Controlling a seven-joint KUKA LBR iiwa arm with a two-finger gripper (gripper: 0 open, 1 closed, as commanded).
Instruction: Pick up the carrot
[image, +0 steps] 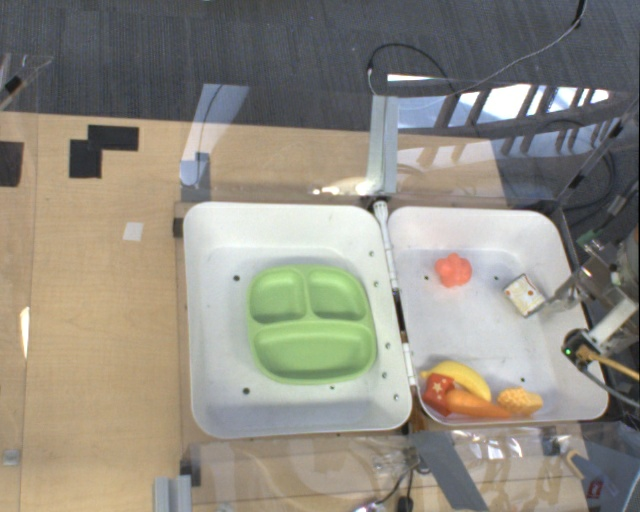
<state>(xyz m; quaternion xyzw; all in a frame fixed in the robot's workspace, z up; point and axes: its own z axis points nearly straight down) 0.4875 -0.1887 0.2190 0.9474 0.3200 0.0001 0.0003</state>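
Observation:
The carrot (480, 406) is orange and lies flat along the front wall of the right bin (560, 232). It sits between a red pepper-like piece (434, 391) and a yellow-orange lumpy piece (521, 401), with a banana (463, 377) just behind it. The gripper (583, 287) comes in at the right edge of this bin, beside a small white block (524, 294). It is well behind and to the right of the carrot and apart from it. Nothing shows in its grasp.
A pink-red strawberry-like piece (454, 270) lies toward the back of the right bin. The left bin (200, 300) holds a green divided plate (311, 323). A metal post (383, 140) stands behind the wall where the bins meet. Cables hang at the right.

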